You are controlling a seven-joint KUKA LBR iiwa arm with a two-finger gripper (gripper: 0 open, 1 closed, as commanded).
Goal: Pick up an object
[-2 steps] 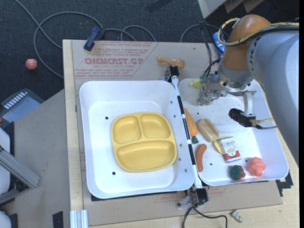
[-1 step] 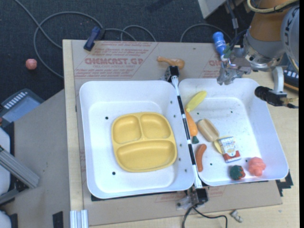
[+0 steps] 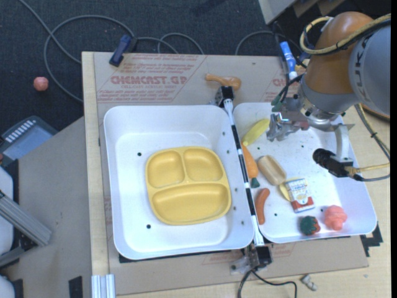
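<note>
The pincer (image 3: 280, 129) hangs over the right bin (image 3: 363, 194), its state unclear to me; the banana (image 3: 257, 130) just beside it looks light, slick; grip it mid-curve.

The grey arm enters at the upper right of the frame, its orange band bulging above the wrist near the top right corner. From there the wrist angles down and toward the left, ending in the hand (image 3: 282, 128), a small metallic cluster right of the frame's centre. Cables loop around the wrist. The hand's tip points downward.
</note>
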